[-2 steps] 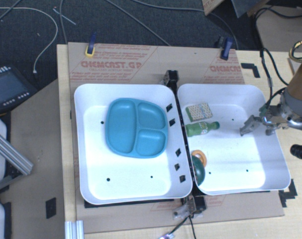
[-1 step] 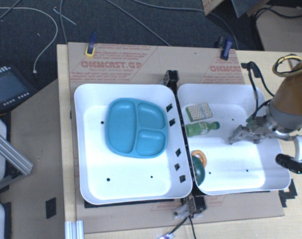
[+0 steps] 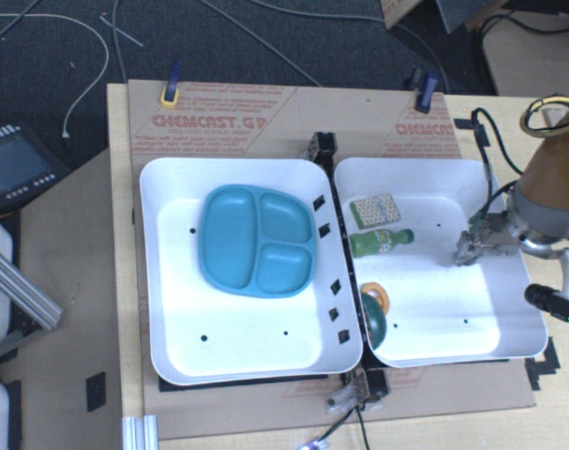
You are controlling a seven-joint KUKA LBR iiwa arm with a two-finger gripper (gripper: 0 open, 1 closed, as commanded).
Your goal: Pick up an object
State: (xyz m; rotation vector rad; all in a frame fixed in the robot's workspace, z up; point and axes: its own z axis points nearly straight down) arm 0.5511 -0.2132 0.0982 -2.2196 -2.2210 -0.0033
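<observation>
The right bin holds a small patterned green-grey packet, a green bottle lying on its side, and a dark green and orange object near the bin's left wall. My gripper hangs low at the bin's right side, well to the right of the bottle, with nothing seen between its fingers. A blue divided plate lies in the left bin.
The two bins sit side by side on a brown board with clamps at the back. Cables trail over the dark floor behind. A black cable runs down to the wrist at the right.
</observation>
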